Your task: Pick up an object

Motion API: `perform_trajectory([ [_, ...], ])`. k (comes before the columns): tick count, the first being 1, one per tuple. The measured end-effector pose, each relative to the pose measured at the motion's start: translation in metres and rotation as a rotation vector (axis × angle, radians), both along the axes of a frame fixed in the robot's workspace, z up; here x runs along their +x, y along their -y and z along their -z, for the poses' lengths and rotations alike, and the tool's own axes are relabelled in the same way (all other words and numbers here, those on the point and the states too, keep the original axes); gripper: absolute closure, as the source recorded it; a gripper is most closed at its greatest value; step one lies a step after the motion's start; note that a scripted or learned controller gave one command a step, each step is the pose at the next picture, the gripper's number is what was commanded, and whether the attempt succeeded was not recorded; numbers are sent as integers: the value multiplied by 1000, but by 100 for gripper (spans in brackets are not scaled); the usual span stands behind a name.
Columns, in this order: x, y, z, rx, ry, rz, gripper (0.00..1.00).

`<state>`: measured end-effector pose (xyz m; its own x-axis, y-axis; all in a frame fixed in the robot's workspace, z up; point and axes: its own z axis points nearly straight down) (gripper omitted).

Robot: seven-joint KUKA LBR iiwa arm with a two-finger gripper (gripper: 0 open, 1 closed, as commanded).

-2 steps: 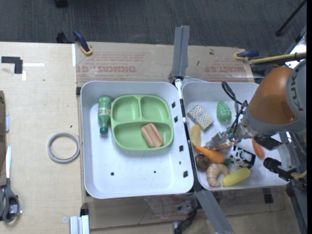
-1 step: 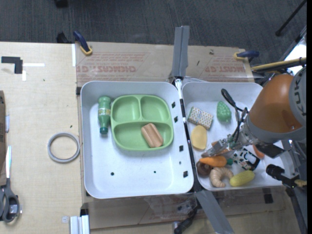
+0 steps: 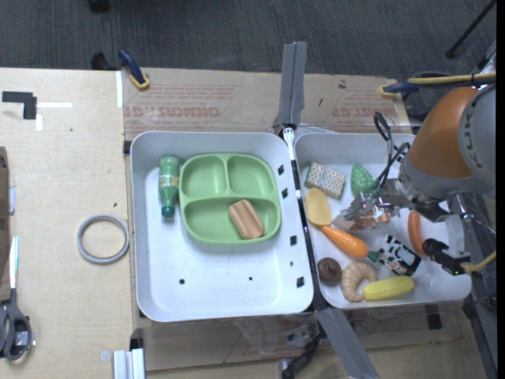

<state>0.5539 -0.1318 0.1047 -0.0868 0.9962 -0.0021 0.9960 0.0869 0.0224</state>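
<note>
On the far left of the wood bench (image 3: 63, 172) lies a grey tape ring (image 3: 102, 238). Next is the left white bin (image 3: 213, 290) w/ a small green plastic bottle (image 3: 168, 185) beside a green 3-part plate (image 3: 229, 198); a toy hot dog (image 3: 246, 219) sits in the plate's bottom part. The right white bin (image 3: 430, 290) holds the toys to pick: a yellow chip-shaped piece (image 3: 317, 208), an orange toy carrot (image 3: 346, 241), a brown donut (image 3: 328, 270), a tan croissant (image 3: 359, 279), a yellow toy corn (image 3: 387, 288) & more. The robot's hand (image 3: 364, 208) is low in this bin, just above the carrot, near a crinkly wrapper (image 3: 371, 221). Can't tell if it's clenched or released. Nothing looks lifted yet, so I think the pick isn't done.
</note>
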Motion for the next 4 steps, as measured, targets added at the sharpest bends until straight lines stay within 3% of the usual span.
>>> perform_trajectory([
  [1,25,13,0,-4,-1,-143,0],
  [2,29,14,-15,-9,11,-145,100],
  [3,28,14,-14,-9,8,-144,0],
  [4,79,-3,-2,-7,2,-58,0],
])
